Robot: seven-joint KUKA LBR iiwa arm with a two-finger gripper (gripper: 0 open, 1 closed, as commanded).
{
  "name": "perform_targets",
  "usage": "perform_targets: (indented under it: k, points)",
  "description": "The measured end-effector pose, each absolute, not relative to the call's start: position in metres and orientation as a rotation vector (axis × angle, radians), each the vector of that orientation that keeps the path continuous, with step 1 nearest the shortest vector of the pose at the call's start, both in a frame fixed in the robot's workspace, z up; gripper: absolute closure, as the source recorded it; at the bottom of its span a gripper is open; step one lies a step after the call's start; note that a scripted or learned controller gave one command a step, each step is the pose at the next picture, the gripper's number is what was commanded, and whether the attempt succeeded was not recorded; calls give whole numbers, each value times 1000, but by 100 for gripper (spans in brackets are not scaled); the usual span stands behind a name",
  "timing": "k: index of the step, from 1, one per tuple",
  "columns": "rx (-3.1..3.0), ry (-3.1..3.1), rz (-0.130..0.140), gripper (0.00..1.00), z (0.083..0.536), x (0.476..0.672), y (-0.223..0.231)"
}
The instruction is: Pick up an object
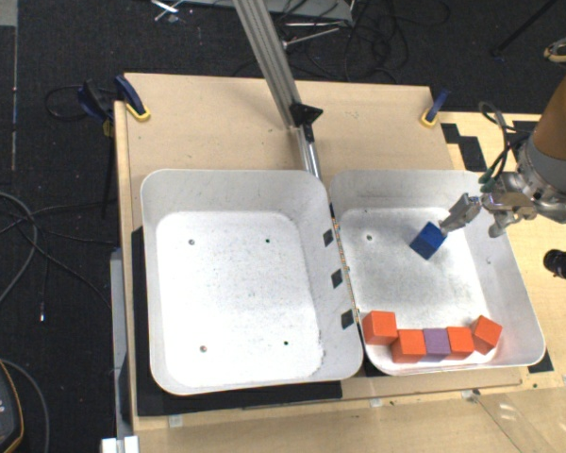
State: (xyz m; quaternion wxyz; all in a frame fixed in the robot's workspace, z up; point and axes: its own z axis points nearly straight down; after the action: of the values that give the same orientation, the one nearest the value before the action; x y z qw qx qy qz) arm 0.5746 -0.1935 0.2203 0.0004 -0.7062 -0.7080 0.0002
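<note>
Your gripper hangs over the right bin with its two fingers spread apart and nothing between them, one finger reaching down-left toward the blue block and the other ending near the bin's right rim. To do this step well, bring the wrist across so the block sits midway between the fingers before you lower, because at present it lies off to one side of the gap, not inside it. The block looks turned at an angle on the bin floor, so you would likely do best to rotate the fingers until they face two flat sides, then descend and close; pinching across corners would probably squirt it loose. The blue block lies just beside the nearer fingertip, slightly below and to the left of the gripper in the view, alone on the open floor. A row of orange blocks with one purple block sits well below the gripper, against the bin's near wall, crowded together and harder to grasp cleanly.
</note>
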Motion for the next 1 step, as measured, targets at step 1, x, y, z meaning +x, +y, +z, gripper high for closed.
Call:
perform_targets:
  k: [1]
  points:
    - [-2218,-2226,1,0,92,583,-170]
